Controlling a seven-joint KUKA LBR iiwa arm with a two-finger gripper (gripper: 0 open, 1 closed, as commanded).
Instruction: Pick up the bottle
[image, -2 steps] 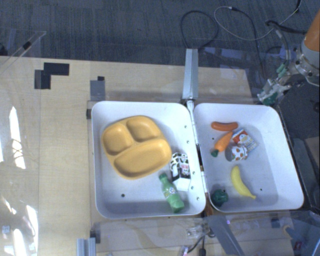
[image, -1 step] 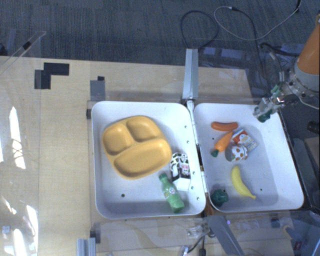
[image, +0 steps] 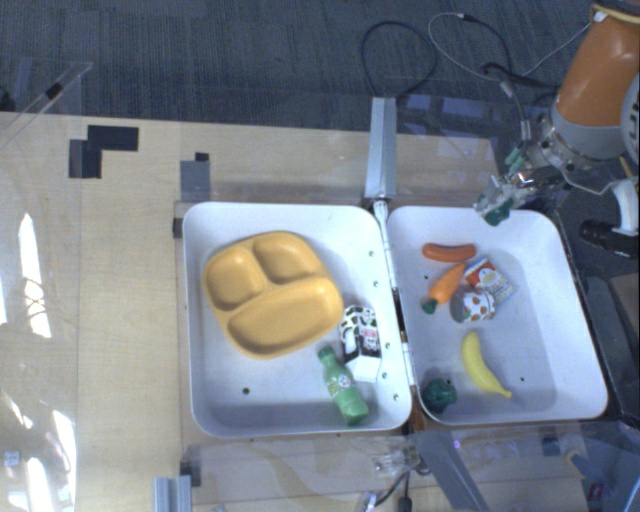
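Lying on its side in the left bin (image: 200, 400), near the front wall, the green bottle (image: 344, 384) with its cap end pointing toward the back and the thicker base toward the front. Touching or almost touching the black-and-white milk carton (image: 360, 334) at the cap end; just beside the yellow divided plate (image: 268, 292).

Hovering well apart from it, above the back rim of the right bin (image: 575, 300), the gripper (image: 498, 204). Too small and blurred to tell how wide the pincer stands; nothing visible between its tips.

Probably light, being a small plastic toy bottle, and stiff enough not to crush under a firm squeeze. Smooth and round, so likely slippery and ready to roll away if pushed from one side only. Best taken across the middle of the body, with the two tips on opposite long sides, square to the bottle's axis. Better avoided: the narrow neck, crowded by the carton, and the base, close to the bin wall.

Needing first a long move across to the left bin, then a straight descent.
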